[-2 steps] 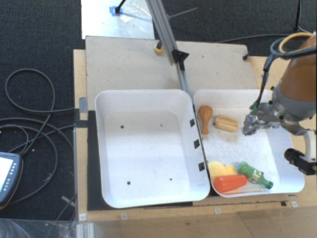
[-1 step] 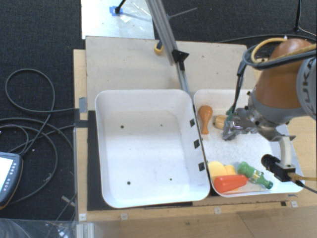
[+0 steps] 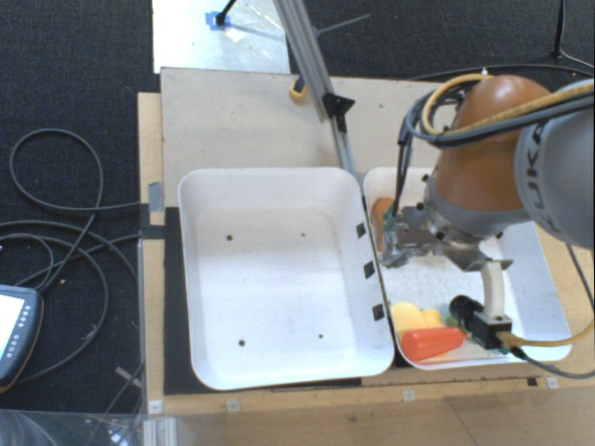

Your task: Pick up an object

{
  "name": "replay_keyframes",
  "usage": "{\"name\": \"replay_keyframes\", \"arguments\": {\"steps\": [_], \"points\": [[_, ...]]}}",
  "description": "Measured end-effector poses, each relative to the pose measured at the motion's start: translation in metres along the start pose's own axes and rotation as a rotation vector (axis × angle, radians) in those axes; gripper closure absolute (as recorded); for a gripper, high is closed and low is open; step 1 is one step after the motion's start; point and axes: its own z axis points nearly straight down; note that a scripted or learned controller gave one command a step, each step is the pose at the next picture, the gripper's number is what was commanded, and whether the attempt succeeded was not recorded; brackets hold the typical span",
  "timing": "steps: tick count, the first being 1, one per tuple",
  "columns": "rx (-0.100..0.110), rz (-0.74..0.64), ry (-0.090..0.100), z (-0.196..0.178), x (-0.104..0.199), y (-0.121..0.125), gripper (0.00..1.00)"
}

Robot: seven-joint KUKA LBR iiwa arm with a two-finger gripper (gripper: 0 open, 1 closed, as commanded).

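Observation:
My gripper (image 3: 402, 245) hangs low over the right bin (image 3: 548, 328), near its left wall, under the arm's orange band. A brown-orange rounded object (image 3: 381, 214) lies just behind the gripper at the bin's back left. Toward the front left of that bin sit a yellow object (image 3: 415, 318) and a red-orange carrot-like object (image 3: 431, 343), with a bit of green (image 3: 453, 318) beside them. The arm's body hides much of the right bin.
The left bin (image 3: 279, 277) stands beside the right one, sharing a divider with black clips (image 3: 369, 269). A slanted metal pole (image 3: 311, 54) crosses the bench's back. Cables lie on the floor at left (image 3: 56, 212). A black fitting (image 3: 479, 321) on the arm hangs over the bin's front.

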Motion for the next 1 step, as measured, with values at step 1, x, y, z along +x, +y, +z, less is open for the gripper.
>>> {"name": "replay_keyframes", "arguments": {"steps": [1], "points": [[0.000,0.001,-0.001,-0.0043,0.0516,-0.0042,1.00]]}}
